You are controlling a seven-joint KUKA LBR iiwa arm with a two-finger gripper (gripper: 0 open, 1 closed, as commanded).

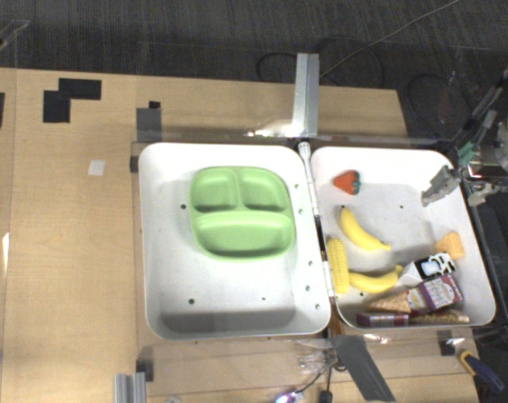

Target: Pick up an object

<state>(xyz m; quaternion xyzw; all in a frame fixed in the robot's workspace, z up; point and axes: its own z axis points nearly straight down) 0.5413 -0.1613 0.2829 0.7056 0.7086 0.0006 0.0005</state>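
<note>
At right of frame, the robot's hand (441,185), grip state impossible to tell, hovers over the right bin (388,162); approach step, next descending toward a banana (360,231).

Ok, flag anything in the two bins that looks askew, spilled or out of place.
Nothing looks spilled or damaged. The green plate lies flat in the left bin. In the right bin, the bananas, corn and packets are loosely jumbled toward the near edge; the strawberry sits apart.
</note>
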